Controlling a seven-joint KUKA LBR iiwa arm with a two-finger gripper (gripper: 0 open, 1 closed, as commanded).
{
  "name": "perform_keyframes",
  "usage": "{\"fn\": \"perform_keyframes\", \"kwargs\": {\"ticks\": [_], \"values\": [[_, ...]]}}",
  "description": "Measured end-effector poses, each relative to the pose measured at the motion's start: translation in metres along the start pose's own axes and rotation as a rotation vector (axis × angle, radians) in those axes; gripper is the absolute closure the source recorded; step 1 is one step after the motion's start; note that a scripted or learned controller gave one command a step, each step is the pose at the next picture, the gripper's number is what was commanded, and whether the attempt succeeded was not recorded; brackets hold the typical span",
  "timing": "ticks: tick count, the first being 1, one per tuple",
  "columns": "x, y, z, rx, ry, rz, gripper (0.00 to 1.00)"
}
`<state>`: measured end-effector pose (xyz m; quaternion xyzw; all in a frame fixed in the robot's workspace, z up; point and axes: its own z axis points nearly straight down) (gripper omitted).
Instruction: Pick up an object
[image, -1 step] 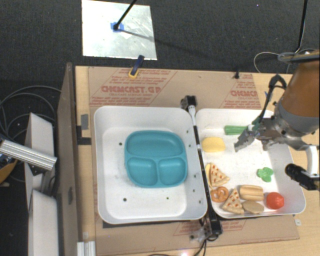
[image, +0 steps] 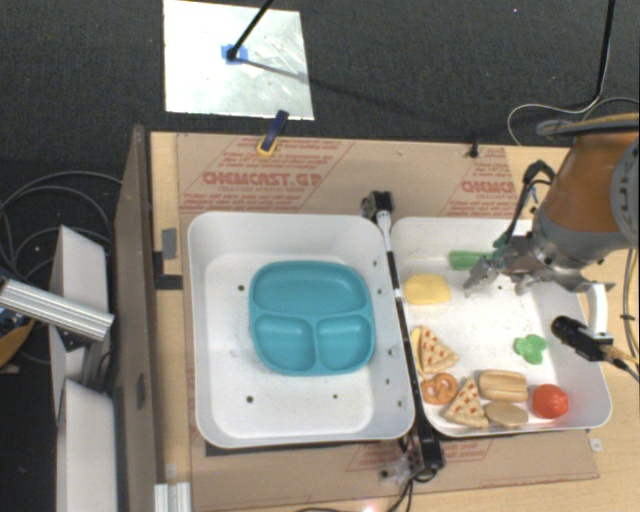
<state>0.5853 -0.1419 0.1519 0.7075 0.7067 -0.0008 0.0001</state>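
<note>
We see the gripper (image: 497, 270) in the upper part of the right bin (image: 600, 405), right of centre in the frame, its two fingers spread apart with nothing between them; the grey arm (image: 590, 205) with its orange band reaches in from the right edge. Just left of the fingers lies a green piece (image: 464, 260), and a little lower left a yellow lump (image: 428, 291); we cannot tell whether either touches the fingertips. Lower in the same bin we find two pizza slices (image: 433, 351), a pretzel (image: 438, 388), a bread roll (image: 502, 384), a red tomato (image: 549, 401) and a small green sprig (image: 530, 347); a black part (image: 580, 338) juts over the bin's right side. In the left bin (image: 225, 400), at the frame's centre, sits a blue divided plate (image: 310, 316).
</note>
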Motion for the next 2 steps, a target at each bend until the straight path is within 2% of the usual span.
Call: {"fn": "perform_keyframes", "kwargs": {"ticks": [1, 2], "values": [[-0.01, 0.076, 0.069, -0.01, 0.0, -0.007, 0.0], [-0.01, 0.071, 0.056, 0.011, 0.006, -0.004, 1.0]]}}
